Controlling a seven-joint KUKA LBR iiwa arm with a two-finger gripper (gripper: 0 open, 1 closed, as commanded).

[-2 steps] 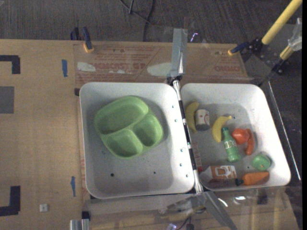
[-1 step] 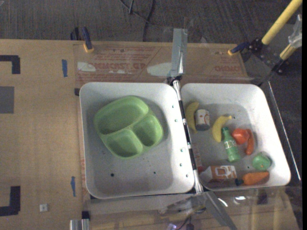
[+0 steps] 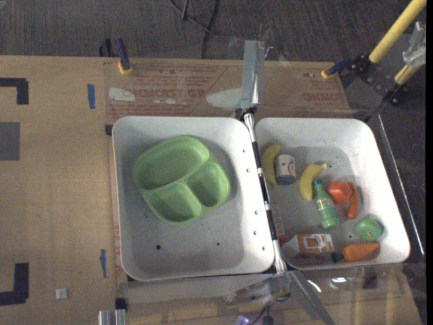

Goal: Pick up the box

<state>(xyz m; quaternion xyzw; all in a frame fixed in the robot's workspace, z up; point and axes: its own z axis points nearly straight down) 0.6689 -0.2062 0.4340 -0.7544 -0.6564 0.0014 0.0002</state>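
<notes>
Overhead slanted view of the bench (image 3: 54, 181), carrying two shallow white bins side by side. The left bin (image 3: 135, 256) holds one item: a green divided plate (image 3: 181, 178) with three compartments, lying flat toward the far-left part of the bin. The right bin (image 3: 389, 181) holds nine items. The box (image 3: 312, 244), a single orange-and-white carton, lies on its side in the near-left corner of this bin, close to the front wall and to the seam between the bins. Just to its right lies one orange carrot-shaped piece (image 3: 360, 251), its dark tip pointing toward the box (whether the two touch cannot be told). Two yellow bananas are present: one (image 3: 270, 162) against the left wall, the other (image 3: 311, 180) nearer the middle, with one small pale can (image 3: 285, 168) between them. One green bottle (image 3: 325, 208) lies with its neck pointing to the far side, its base above the box. Beside the bottle are two orange-red pieces (image 3: 338, 192) and (image 3: 352, 203), close together. One round green item (image 3: 369, 229) sits near the right wall. On the bench surface, two short blue tape strips (image 3: 90, 95) and (image 3: 103, 263) lie left of the bins, and one yellow rod (image 3: 406, 15) crosses the far-right corner.
</notes>
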